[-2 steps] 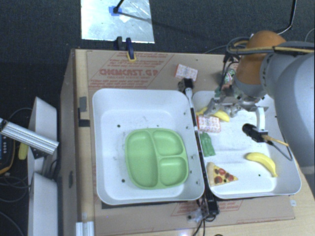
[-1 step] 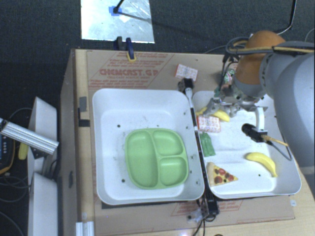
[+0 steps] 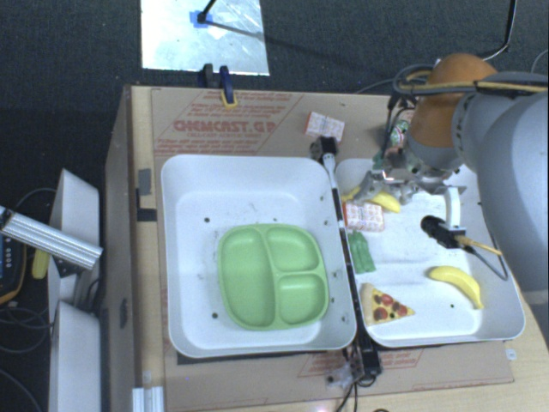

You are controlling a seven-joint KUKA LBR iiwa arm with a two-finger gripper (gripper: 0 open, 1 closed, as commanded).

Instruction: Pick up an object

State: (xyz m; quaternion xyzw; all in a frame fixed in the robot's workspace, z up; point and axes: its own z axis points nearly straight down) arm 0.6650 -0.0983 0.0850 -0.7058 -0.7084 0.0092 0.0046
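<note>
On the brown surface sit two shallow white bins, side by side. From the right comes the big grey arm with its orange band. Its tool hangs low over the far part of the right bin. I cannot tell if the tool is released or clenched, and I would not say it holds anything.

The left bin has a round green plastic plate with three parts in it. The right bin has the things to pick from:
- a yellow toy banana
- a toy pizza slice in the front corner by the middle wall
- a flat green packet
- a red and white packet
- a small yellow curved piece just beside the tool

I think the arm is at the reaching step, and nothing is lifted yet. Next, the tool should come down right over the small yellow curved piece, squeeze it, and go up slowly. The red and white packet is very close, so the aim must be good.
</note>
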